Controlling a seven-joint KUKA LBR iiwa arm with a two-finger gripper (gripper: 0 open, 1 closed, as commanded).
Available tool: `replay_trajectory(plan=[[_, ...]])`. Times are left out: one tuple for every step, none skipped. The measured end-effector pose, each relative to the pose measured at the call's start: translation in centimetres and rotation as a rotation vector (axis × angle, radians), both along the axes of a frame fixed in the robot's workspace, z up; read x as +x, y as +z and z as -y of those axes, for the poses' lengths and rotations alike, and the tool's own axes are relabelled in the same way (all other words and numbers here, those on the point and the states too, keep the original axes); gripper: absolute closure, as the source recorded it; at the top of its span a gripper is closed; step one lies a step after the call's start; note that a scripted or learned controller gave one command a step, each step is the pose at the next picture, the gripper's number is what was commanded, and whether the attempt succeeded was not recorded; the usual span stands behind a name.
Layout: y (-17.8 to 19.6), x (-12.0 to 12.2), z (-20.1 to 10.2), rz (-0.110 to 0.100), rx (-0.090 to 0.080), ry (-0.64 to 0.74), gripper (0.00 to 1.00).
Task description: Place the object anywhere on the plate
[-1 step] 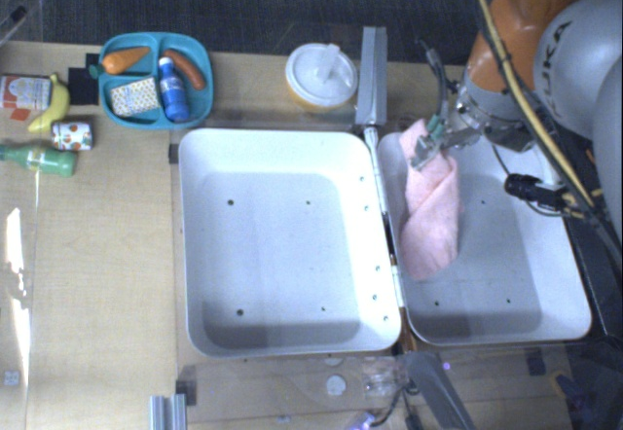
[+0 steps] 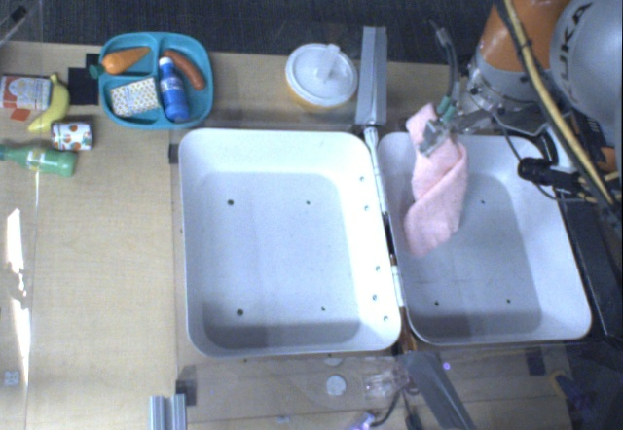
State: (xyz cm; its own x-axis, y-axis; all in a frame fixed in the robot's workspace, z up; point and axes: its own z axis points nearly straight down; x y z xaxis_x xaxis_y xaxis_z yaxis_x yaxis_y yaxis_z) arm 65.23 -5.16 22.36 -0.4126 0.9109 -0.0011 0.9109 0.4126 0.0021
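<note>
The arm (image 2: 560, 0), grey with its orange band, rises closest to the lens and ends in the pincer (image 2: 440, 125), which is clenched on the top corner of a pink cloth (image 2: 435, 187). The cloth is held between the fingers and hangs from them, over the far left part of the right bin (image 2: 506, 321). Its long axis runs down from the pincer toward the near side, with the lower end leaning slightly left and reaching the bin floor. It is one soft, pale pink piece, folded and creased, wider at the bottom.

Left of the pincer lies the second bin (image 2: 282, 243), so two white bins in all. Farther left and beyond sits one white lidded cup (image 2: 320, 75). Farthest left is one blue divided plate (image 2: 156, 78) with toy food in it, and a few small toys (image 2: 44, 126) beside it.
</note>
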Motion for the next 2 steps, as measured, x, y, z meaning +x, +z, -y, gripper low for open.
replay_trajectory(plan=[[-1.1,-2.1,-4.7,-0.002,0.001,0.403,1.0],[0.0,-4.9,-9.7,0.0,0.0,0.806,1.0]])
